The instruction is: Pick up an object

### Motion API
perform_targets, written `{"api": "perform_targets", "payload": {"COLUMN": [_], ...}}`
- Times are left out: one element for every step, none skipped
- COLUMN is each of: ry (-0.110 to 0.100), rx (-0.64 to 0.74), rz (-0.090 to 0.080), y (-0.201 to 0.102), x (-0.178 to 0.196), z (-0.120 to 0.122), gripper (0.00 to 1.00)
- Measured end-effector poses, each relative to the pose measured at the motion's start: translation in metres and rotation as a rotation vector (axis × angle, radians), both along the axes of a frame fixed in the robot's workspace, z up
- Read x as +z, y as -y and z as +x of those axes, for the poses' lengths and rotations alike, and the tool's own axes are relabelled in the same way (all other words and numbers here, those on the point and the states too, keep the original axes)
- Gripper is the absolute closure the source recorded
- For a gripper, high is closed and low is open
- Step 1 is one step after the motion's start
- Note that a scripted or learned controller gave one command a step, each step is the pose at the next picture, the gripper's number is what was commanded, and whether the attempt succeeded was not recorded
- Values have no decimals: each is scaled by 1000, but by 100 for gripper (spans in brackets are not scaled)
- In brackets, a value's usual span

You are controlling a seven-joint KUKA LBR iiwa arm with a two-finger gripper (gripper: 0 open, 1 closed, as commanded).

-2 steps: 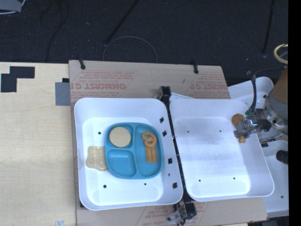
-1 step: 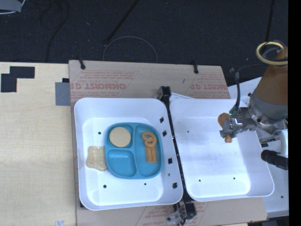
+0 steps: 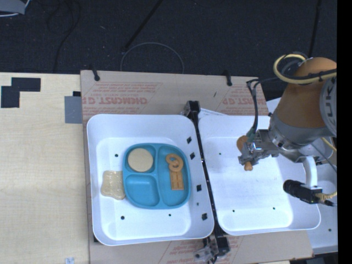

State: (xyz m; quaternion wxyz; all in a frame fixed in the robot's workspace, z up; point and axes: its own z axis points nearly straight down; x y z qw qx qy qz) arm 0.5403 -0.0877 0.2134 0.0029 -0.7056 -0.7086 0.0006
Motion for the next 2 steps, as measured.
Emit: {"api": "perform_targets", "payload": {"ry": [3,0], "rx": [1,1], "rz": [0,-1], "y": [-58,-116], "x": [10,2], "z": [6,9], "gripper": [100,100]}}
